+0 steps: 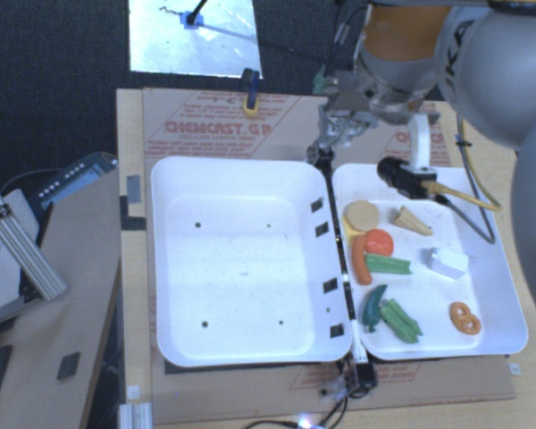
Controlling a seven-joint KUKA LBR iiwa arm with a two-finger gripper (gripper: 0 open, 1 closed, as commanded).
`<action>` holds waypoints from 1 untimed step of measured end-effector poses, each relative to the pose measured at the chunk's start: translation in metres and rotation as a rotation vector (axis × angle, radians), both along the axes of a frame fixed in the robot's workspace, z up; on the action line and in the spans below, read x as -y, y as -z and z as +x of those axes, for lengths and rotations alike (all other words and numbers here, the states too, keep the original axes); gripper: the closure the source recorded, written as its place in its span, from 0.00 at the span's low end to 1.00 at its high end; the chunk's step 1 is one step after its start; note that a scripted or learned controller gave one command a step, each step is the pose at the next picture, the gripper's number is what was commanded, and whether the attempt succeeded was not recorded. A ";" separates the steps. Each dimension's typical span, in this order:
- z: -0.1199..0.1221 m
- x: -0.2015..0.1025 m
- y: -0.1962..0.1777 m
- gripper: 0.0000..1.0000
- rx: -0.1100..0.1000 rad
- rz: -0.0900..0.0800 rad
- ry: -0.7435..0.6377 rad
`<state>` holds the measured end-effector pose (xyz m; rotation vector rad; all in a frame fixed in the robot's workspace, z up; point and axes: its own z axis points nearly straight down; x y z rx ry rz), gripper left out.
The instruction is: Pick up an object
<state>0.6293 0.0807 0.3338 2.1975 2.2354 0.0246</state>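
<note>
My gripper [324, 153] hangs over the far end of the divider between the two bins, above the back left corner of the right bin [496, 280]. I see nothing in it. The right bin holds several toy foods. A tan round biscuit [362, 214], a red tomato [379, 242] and an orange carrot [361, 265] lie near its left wall. A yellow wedge [413, 222] and a white block [447, 262] lie further right. All of them sit nearer the camera than the gripper.
Toward the front of the right bin lie a green bean pod [389, 264], a dark green vegetable [373, 304], another green pod [400, 320] and a pretzel [464, 318]. The left bin [241, 257] stands beside it. A yellow and blue clamp [250, 92] sits behind the bins.
</note>
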 end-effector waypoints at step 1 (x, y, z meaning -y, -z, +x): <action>-0.014 -0.061 -0.033 1.00 -0.011 -0.003 0.006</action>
